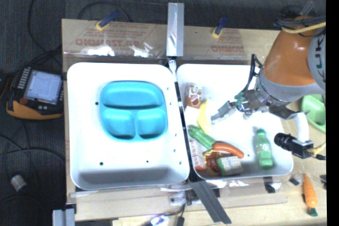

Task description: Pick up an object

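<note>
One tool [218, 114] hovering over the right bin [280, 166], fingers apart, gripping nothing.
I am hanging just right of the banana [203, 116]; green bottle [262, 150] lying nearby.

One fixed camera looks down at a slant on the table [238, 39], both white bins [85, 129] filling mid-frame, moderately near.

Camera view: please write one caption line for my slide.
Gripper poised over the right bin of toy food, near the banana; blue tray in the left bin.
</note>
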Tool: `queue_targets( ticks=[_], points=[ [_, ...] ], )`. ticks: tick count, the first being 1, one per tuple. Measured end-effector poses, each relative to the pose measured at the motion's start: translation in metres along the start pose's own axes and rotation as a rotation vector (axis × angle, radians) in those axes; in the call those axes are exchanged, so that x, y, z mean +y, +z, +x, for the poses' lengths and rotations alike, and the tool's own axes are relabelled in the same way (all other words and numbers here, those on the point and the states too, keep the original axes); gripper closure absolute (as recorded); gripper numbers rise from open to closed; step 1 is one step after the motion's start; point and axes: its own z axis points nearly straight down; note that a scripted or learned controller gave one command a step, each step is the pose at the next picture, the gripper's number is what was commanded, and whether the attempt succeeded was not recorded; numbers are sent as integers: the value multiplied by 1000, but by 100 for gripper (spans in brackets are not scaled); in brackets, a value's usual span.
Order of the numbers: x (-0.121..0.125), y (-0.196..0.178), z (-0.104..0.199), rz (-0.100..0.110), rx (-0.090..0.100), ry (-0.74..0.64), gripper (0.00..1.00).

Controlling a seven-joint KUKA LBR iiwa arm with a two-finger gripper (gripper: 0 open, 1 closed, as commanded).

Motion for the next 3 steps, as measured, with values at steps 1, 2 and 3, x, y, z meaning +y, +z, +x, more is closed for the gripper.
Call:
queue_targets(
  ticks=[1, 2, 3],
  points=[
    [35, 88, -37, 0, 1, -52, 0],
    [77, 62, -49, -1, 0, 7, 0],
    [42, 129, -16, 0, 1, 80, 0]
  ],
)
